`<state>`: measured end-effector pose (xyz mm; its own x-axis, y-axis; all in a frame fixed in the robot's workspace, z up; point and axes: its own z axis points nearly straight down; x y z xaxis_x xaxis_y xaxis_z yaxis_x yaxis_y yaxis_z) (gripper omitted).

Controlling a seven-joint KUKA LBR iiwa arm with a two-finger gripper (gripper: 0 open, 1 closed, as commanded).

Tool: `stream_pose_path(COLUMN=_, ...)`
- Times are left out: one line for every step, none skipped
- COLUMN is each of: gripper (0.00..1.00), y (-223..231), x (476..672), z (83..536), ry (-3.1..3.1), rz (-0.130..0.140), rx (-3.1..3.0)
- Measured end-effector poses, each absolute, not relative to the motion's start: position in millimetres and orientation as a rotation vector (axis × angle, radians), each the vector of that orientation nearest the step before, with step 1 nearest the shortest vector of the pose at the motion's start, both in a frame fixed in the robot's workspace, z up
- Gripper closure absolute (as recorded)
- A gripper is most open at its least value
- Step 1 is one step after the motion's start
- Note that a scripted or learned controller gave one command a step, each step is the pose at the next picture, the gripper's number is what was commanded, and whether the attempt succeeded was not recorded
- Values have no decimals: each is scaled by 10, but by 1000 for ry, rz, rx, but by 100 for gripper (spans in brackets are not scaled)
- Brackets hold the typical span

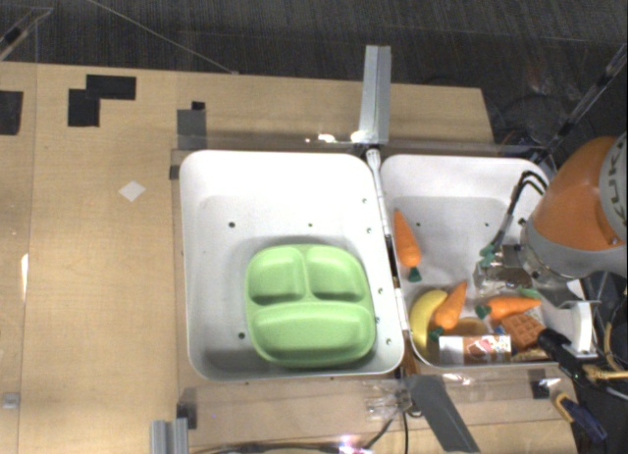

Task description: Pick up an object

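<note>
Because the arm comes in from the right and hangs over the right-hand shallow white plastic bin (461, 187), your whole next move depends on how the toys lie below its wrist. The two-finger gripper (498, 268) sits low over the bin's near half, and I cannot tell its opening from this angle, nor see anything in its hold.

The nearest candidate is the orange plastic carrot with a green tip (512, 306), lying just below and slightly to the right of the gripper. Its long axis runs nearly left to right across the picture, green end toward the right. A second, similar orange carrot (451, 306) lies down and to the left of the gripper, resting against the yellow rounded toy fruit (425, 313); it tilts, upper end toward the top right. A third slim orange carrot (405, 240) lies well to the gripper's left, beside the wall between the bins, pointing up and down the picture (green end nearest you).

Along the near wall you also have a small printed carton (476, 348) and a brown waffle-patterned piece (525, 327), crowded together. The left bin (211, 246) holds a light green divided plastic tray (310, 303), well apart from the arm.

For the nearest carrot, I judge you want the closing direction across its short width.
</note>
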<state>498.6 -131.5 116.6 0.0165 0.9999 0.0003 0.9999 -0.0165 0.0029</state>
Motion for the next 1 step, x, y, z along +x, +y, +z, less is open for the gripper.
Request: stream_pose_path(gripper=0, y=-831, x=5509, z=926, ry=2120, rz=23, rx=2295)
